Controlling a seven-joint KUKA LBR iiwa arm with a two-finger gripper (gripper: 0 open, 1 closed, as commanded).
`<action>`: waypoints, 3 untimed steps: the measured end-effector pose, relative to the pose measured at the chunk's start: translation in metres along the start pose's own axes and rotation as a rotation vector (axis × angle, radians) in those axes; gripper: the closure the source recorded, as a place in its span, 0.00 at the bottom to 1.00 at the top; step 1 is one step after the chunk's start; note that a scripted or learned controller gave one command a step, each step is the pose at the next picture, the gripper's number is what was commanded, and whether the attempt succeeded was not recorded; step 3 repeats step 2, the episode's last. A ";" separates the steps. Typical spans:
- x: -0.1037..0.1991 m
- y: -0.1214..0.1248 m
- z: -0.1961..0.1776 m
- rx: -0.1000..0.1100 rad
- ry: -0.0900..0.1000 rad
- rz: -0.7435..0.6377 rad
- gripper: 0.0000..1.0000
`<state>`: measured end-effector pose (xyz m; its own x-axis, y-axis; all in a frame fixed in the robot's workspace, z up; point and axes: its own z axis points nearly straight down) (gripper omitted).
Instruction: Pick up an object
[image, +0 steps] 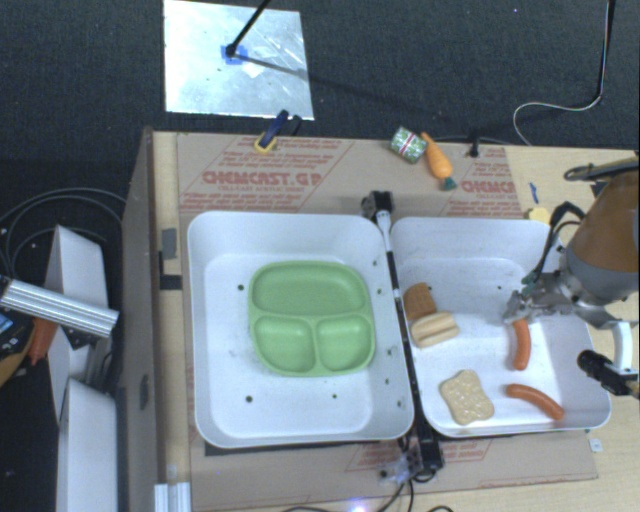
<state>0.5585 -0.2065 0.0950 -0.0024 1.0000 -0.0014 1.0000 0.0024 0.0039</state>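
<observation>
At the right of the frame the gripper (522, 306) hangs low in the right bin (470, 238), just above the upper end of a red sausage (520, 343) (likely its target, given that alignment). Whether it is released or clenched I cannot tell. A second sausage (534, 400), a cracker (467, 396) and bread pieces (428, 318) lie loose nearby; the green divided plate (311, 317) sits in the left bin (215, 300).
</observation>
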 end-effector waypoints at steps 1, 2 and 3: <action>0.024 0.015 -0.024 0.001 0.001 -0.002 1.00; 0.113 0.011 -0.097 0.000 0.002 -0.002 1.00; 0.113 0.011 -0.097 0.000 0.002 -0.002 1.00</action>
